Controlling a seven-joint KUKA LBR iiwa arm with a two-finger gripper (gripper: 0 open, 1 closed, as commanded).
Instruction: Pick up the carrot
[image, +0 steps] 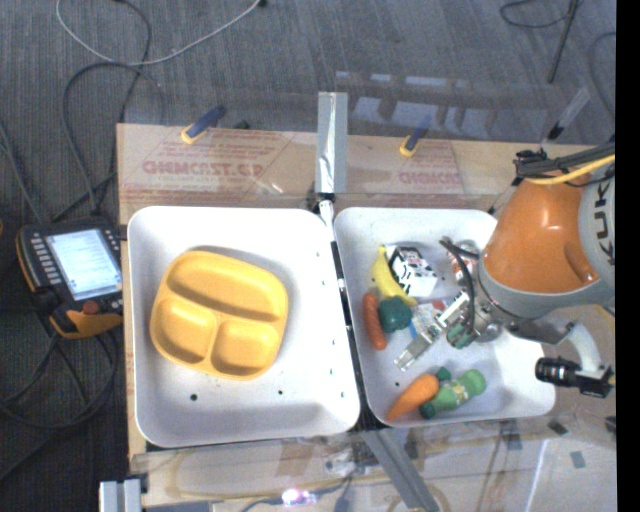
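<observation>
The carrot (412, 396) is orange and lies slanted near the front edge of the right bin (520, 400), its thick end touching a green toy (455, 390). My gripper (412, 342) hangs just behind the carrot, over the middle of that bin, reaching in from the right under the orange wrist band (535, 245). Its two silvery fingers (404, 359) point to the lower left and stand apart, open, with only bin floor between them. The carrot lies free of the gripper.
Behind the gripper lie a thin orange-red stick (373, 320), a teal piece (394, 315) and a yellow and white toy (405, 270). The left bin (150, 400) holds a yellow divided plate (220, 312). A pendant (75, 262) sits left of the bench.
</observation>
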